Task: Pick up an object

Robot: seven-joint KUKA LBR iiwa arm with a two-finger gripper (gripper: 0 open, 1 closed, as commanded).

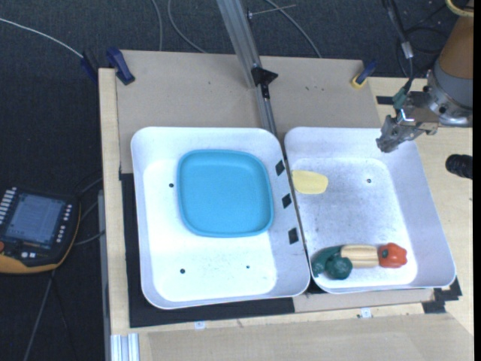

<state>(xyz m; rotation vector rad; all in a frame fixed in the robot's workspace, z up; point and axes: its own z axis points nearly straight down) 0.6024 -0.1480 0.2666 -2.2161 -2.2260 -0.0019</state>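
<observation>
- Two white bins are carried side by side on the desk (203, 81), a pale board whose bare surface is seen toward 12 o'clock of both bins.
- At 9 o'clock of the centre the left bin (154, 265) is found, and its middle is taken up by a blue square plate (225, 192) lying flat.
- At 3 o'clock the right bin (428, 224) is found, its speckled floor bare in the middle, with things set only at its edges.
- From 3 o'clock the grey arm (457, 59) is brought in, its wrist seen at about 2 o'clock of the frame.
- At the arm's tip the pincer (389, 138) is seen over the right bin's 1 o'clock corner; nothing is seen held in it, and whether it is wide or narrow cannot be told.
- A metal rail (239, 28) is seen running from 12 o'clock down to the gap between the bins.
- A handheld control pad (34, 224) is laid on the dark floor at 9 o'clock, off the desk.
- A yellow piece (310, 182) is laid at the right bin's 10 o'clock edge, well apart from the pincer.
- A tan block (360, 256) is laid along the right bin's 6 o'clock edge.
- A dark green lump (332, 265) is seen touching the block's 9 o'clock end.
- A red piece (391, 256) is seen touching its 3 o'clock end.
</observation>
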